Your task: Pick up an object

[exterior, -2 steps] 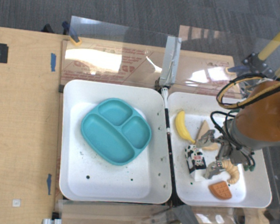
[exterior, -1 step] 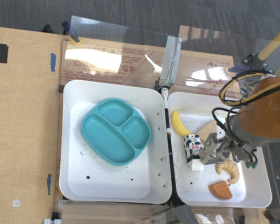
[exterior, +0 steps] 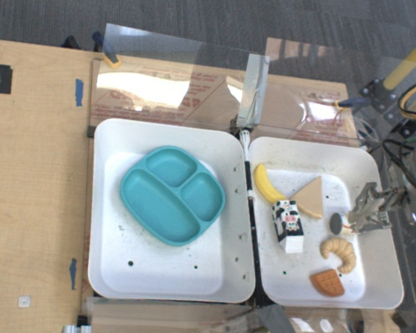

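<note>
Jaws state: cannot tell; metallic gripper (exterior: 366, 208) low over right bin (exterior: 383, 291), beside small dark oval object (exterior: 336, 223). Nearby: curved croissant (exterior: 341, 252), yellow banana (exterior: 267, 184), tan wedge (exterior: 310, 198), boxy milk carton (exterior: 288, 224). Teal divided plate (exterior: 172, 194) in left bin (exterior: 102, 262).

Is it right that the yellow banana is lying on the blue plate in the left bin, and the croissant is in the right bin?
Not quite. The camera view shows the banana in the right bin, near its left wall, not on the blue plate. The plate sits in the left bin. The croissant is in the right bin, as you said.
</note>
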Tool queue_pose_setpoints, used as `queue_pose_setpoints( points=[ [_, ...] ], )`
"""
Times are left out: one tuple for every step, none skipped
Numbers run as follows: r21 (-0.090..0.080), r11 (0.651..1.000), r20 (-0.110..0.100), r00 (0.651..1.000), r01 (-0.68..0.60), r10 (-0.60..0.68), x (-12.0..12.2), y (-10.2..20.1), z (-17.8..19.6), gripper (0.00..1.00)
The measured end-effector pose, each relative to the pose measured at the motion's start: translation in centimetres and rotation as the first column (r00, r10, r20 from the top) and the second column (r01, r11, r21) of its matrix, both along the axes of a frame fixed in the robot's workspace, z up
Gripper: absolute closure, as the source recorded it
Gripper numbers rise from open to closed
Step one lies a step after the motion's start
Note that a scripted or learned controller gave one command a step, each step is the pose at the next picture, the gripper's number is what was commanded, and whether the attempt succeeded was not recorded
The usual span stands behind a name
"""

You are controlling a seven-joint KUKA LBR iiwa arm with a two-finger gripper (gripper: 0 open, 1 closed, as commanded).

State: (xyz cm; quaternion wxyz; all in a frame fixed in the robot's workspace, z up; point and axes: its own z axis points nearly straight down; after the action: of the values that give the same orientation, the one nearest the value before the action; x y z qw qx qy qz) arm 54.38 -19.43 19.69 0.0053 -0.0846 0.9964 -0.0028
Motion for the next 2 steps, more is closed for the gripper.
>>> queue_pose_setpoints(
  points=[
    [0.004,0.976,-0.001,0.976,0.216,-0.216,-3.2,-3.0,4.3,1.0],
    [0.007,0.8,0.0,0.8,0.6,-0.6,-6.2,-2.9,12.1,1.0]
  ],
)
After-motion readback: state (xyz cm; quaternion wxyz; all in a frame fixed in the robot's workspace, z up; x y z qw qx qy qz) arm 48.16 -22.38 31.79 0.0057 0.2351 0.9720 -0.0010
